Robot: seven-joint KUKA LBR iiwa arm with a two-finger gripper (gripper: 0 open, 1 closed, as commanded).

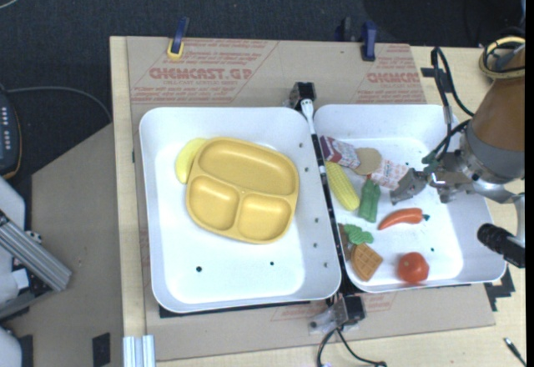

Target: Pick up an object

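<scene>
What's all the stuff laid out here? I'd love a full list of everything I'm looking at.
Bins: two, white, side by side on the bench.
Divided plate: one, yellow, left bin.
Banana: one, yellow, tucked at the plate's left edge.
Corn cob: one, yellow, right bin, left side.
Cucumber: one, green, beside the corn.
Chilli pepper: one, red-orange, right bin middle.
Tomato: one, red, right bin front.
Waffle: one, brown, right bin front left.
Clamps: two, yellow-blue and blue, bench's far edge.
Arm: one, grey with orange band, right.
Gripper: one, dark, over the right bin.
</scene>
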